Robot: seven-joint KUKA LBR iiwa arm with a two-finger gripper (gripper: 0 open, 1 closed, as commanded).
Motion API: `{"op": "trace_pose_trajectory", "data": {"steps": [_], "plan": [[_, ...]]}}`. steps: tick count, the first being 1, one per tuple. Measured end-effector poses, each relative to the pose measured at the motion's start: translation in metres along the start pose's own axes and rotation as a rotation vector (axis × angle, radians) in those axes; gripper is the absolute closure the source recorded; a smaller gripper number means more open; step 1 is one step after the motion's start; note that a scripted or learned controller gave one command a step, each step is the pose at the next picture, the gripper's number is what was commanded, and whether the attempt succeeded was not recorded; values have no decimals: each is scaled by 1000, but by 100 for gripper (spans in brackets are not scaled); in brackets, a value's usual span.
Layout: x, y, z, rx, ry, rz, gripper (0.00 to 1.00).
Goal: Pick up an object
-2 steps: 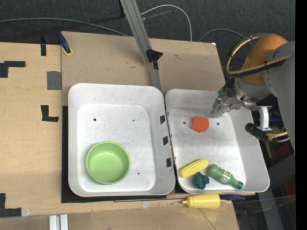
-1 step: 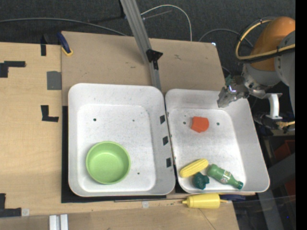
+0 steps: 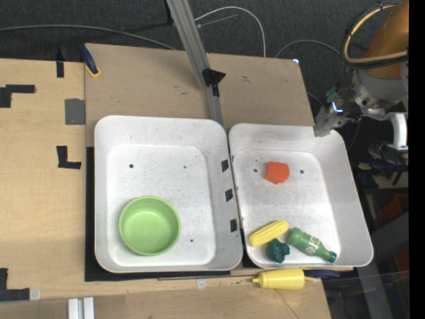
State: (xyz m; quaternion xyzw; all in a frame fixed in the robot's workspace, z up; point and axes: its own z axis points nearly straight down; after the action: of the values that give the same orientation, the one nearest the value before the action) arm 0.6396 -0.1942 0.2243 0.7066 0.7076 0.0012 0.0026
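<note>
At two o'clock off the right bin (image 3: 345,178), gripper (image 3: 325,121) parked, fingers' state untellable; nothing lifted yet.

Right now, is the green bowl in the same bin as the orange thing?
No, the green bowl sits in the left bin; the orange thing lies in the right bin.

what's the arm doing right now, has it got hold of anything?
Nothing yet. The grey arm's gripper sits over the far right corner of the right white bin, away from the objects. In that bin lie an orange block, a yellow corn cob and a green toy bottle. The left white bin has a green plastic bowl. A yellow bottle lies outside, on the bench.
</note>
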Motion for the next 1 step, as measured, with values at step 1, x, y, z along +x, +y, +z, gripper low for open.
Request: {"op": "trace_pose_trajectory", "data": {"steps": [1], "plan": [[0, 1, -29, 3, 1, 0, 100]]}}
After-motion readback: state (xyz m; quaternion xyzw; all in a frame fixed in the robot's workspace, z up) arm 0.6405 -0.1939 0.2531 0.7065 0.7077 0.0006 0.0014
